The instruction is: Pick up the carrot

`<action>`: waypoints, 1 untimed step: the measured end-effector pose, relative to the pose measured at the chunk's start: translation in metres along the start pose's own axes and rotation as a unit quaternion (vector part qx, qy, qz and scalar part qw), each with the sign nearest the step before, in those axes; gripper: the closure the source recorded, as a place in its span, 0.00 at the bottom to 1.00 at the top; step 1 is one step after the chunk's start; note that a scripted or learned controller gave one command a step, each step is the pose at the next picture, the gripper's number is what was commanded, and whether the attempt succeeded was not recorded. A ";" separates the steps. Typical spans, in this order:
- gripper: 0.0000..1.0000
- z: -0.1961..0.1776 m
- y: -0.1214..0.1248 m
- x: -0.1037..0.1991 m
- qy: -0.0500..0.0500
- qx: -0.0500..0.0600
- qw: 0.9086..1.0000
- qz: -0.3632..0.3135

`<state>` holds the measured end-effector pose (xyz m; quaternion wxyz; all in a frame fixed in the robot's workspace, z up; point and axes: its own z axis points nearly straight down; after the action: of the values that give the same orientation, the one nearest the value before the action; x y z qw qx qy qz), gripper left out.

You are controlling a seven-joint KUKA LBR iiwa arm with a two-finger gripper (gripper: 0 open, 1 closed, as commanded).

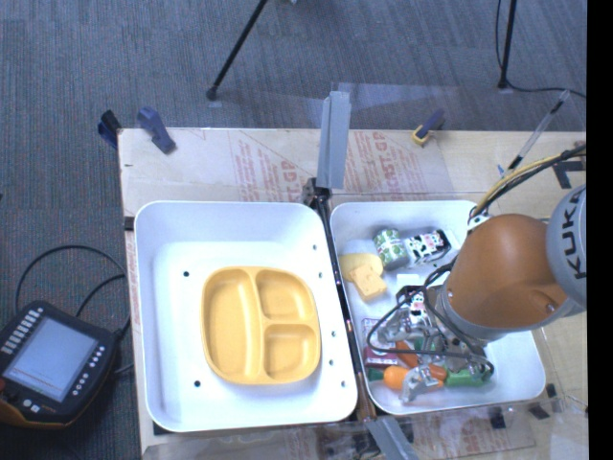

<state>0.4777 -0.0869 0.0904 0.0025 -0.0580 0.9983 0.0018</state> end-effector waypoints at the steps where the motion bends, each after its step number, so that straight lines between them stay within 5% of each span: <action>1: 1.00 -0.012 -0.001 -0.003 -0.005 0.000 1.000 0.004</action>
<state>0.4808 -0.0875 0.1022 0.0076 -0.0536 0.9985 0.0021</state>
